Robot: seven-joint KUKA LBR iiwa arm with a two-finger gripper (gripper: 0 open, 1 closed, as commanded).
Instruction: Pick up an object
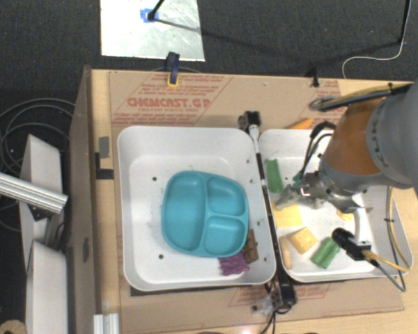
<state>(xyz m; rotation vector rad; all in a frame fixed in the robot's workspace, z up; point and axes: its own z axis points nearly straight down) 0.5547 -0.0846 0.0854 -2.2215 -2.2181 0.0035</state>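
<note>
bins (195,141) number two (one teal plate (205,214) left; two green blocks (272,175), right); fingers' (297,195) state unclear.

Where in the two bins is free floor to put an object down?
Left bin: bare floor behind the blue plate, toward the far wall, and along its left side. Its near right corner is crowded by a purple piece. Right bin: crowded with yellow blocks, green pieces and the tool.
</note>
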